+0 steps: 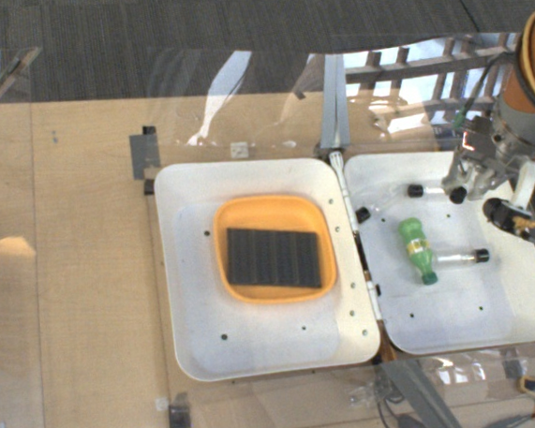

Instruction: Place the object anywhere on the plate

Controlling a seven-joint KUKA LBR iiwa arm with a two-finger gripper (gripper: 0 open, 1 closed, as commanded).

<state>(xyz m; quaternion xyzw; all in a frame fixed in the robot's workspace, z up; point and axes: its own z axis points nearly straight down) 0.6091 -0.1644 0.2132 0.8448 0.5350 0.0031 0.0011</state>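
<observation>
An orange plate with a dark ridged middle lies in the left bin. A small green bottle lies on its side in the right bin, near the bin's centre. My gripper hangs over the upper right part of the right bin, up and to the right of the bottle and apart from it. Nothing can be made out in its grasp.
A clear tube with a black cap lies just right of the bottle. Another clear tube rests near the bin's top, left of the gripper. A small black piece sits at the bin's left wall.
</observation>
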